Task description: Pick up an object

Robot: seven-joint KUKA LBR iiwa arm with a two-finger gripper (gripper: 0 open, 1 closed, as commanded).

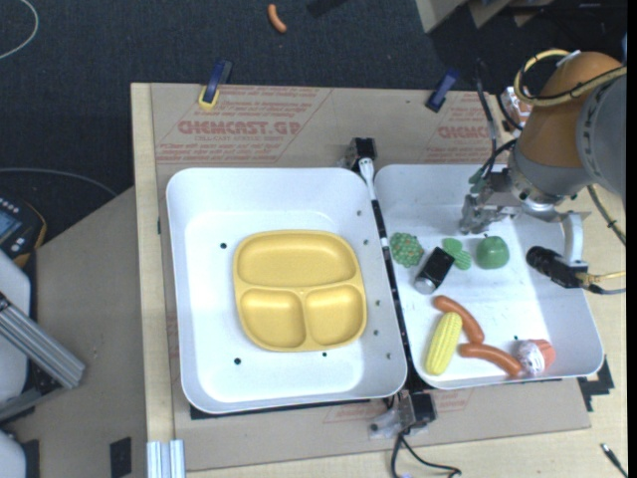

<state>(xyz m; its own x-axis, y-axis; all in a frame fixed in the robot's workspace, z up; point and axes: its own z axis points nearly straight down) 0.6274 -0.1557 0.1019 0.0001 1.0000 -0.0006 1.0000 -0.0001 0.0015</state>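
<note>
The end effector (pixel 485 217) hangs just above the green apple (pixel 492 253); how far it is open, I cannot tell.

Table (pixel 299 118): brown board top with red lettering, held by two blue clamps (pixel 213 83) at its far edge. Left bin (pixel 189 267): white, shallow, containing a yellow divided plate (pixel 299 289) at its centre. Dark carpet floor (pixel 100 28) behind, with one small orange item (pixel 277 17) lying on it. Metal rail (pixel 35 342) at the left edge.
</note>
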